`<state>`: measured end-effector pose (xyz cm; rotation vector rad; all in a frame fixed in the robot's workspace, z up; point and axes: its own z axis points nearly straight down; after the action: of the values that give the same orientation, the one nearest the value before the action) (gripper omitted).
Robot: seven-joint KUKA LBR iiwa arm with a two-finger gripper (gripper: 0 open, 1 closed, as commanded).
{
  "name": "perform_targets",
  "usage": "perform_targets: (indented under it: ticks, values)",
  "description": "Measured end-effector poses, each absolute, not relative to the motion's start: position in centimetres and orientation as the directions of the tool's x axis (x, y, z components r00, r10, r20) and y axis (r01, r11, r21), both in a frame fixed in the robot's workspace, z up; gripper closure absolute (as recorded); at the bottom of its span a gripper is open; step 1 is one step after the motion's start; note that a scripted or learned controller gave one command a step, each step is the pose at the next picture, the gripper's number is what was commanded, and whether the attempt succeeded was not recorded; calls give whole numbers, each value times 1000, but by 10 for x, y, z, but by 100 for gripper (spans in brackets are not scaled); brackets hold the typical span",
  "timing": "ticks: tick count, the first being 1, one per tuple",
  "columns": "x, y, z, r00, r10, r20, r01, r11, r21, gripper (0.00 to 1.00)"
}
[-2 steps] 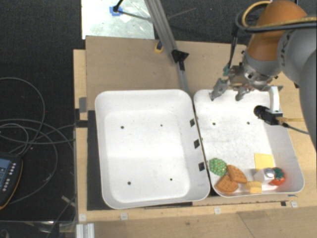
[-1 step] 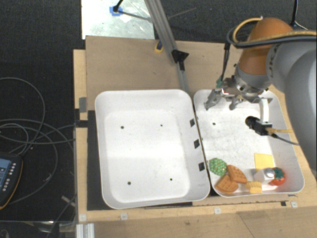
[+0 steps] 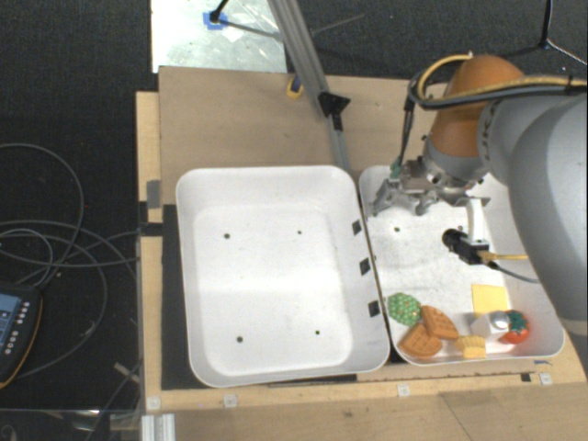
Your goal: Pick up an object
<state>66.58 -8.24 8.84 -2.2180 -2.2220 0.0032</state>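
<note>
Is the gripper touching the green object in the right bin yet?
Apart. The camera view shows the gripper over the far end of the right bin, with bare white floor between it and the green object at the near end.

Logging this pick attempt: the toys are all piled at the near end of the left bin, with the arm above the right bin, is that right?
Not quite. In the camera view, the toys lie at the near end of the right bin, not the left bin. The arm is above the right bin.

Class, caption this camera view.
Grey arm above right white bin; orange waffle-shaped toys clustered at its near end.
</note>
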Motion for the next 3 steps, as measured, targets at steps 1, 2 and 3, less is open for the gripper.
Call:
perform_targets:
  ticks: [1,2,3]
  values:
    - [668,-83,103,-2,1000,0,1000,2,5,100]
    - [673,-82,148,-4,1000,0,1000,4,7,100]
    - [678,-72,208,-7,1000,0,1000,7,9,100]
